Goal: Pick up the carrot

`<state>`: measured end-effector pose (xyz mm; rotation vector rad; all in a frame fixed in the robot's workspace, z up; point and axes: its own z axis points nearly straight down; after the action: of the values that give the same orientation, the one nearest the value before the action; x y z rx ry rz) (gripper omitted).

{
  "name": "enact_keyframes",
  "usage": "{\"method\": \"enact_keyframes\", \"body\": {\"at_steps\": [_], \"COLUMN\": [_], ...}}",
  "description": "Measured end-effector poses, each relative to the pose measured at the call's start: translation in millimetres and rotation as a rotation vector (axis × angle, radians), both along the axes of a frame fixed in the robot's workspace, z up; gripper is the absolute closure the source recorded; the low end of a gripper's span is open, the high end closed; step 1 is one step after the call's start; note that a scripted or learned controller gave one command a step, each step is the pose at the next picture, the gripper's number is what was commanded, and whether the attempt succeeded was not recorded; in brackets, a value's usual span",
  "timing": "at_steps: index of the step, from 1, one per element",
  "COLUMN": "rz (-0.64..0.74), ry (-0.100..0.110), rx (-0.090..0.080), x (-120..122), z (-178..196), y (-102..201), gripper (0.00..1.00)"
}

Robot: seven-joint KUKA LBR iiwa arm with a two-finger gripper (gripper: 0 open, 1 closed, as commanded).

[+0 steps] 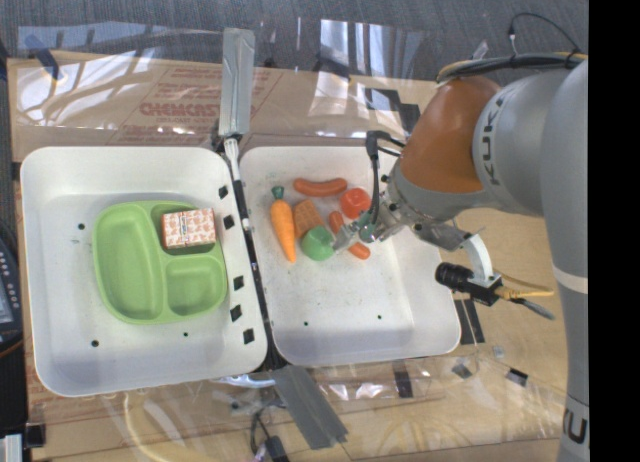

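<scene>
The carrot [284, 228] lies in the right bin [330, 320], orange with a green stub at its far end, near the bin's left wall. My gripper [362, 235] hangs low over the cluster of toy food to the carrot's right, roughly 80 pixels from it. Its tip is beside a green round piece [318, 243] and a small orange piece [358, 251]. The arm's orange band and grey wrist cover the space to the right of the gripper.
A sausage [320, 187], a red tomato [354, 201] and a brown piece [305, 216] crowd around the carrot. The left bin [60, 340] holds a green divided tray [120, 280] with a small printed box [188, 229] on it.
</scene>
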<state>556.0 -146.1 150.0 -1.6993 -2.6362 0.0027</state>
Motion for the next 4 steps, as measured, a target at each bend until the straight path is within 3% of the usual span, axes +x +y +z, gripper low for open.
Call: {"method": "enact_keyframes", "body": {"at_steps": [1, 2, 3, 4], "rz": [0.303, 0.620, 0.206, 0.490], "ry": [-0.004, -0.009, -0.001, -0.009], "rx": [-0.001, -0.002, 0.000, -0.002], "x": [62.9, 92.6, 82.3, 100.6], "z": [-58.8, -56.4, -58.4, 44.1], "y": [39.5, 49.3, 43.4, 90.7], "gripper": [0.00, 0.00, 0.00, 0.00]}}
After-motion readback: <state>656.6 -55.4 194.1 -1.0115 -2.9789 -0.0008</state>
